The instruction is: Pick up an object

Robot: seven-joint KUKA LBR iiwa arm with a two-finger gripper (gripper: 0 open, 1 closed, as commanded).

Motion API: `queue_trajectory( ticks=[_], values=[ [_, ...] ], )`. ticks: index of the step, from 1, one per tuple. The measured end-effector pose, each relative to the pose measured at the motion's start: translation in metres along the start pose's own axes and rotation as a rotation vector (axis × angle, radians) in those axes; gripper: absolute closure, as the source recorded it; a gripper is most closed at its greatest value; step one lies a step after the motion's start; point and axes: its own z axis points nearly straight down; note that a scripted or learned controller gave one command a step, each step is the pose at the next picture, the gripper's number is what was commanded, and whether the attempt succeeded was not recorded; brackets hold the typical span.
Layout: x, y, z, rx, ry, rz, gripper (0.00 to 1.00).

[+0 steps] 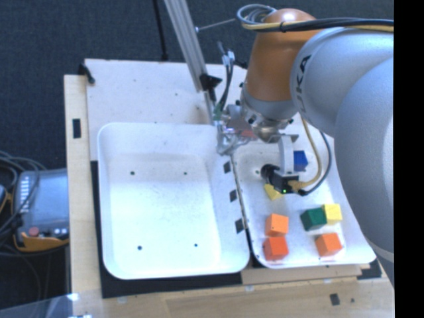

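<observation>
Yellow block (271, 192), likely the nearest, lies toward the view's lower right of the gripper (228, 135), whose opening I cannot tell.

grey kuka arm (344, 91) with an orange band (275, 52) above the wrist.

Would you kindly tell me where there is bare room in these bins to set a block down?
The left bin is bare across its floor, wall to wall. The right bin is crowded: three orange blocks, a green block and a yellow block fill its near end, a blue block shows farther back, and the arm overhangs the rest.
</observation>
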Motion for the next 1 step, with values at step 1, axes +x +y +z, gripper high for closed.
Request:
queue_trajectory(
  ticks=[1],
  values=[
    [0.0376,0.0221,0.0038,0.001,-0.001,0.003,1.0]
  ],
)
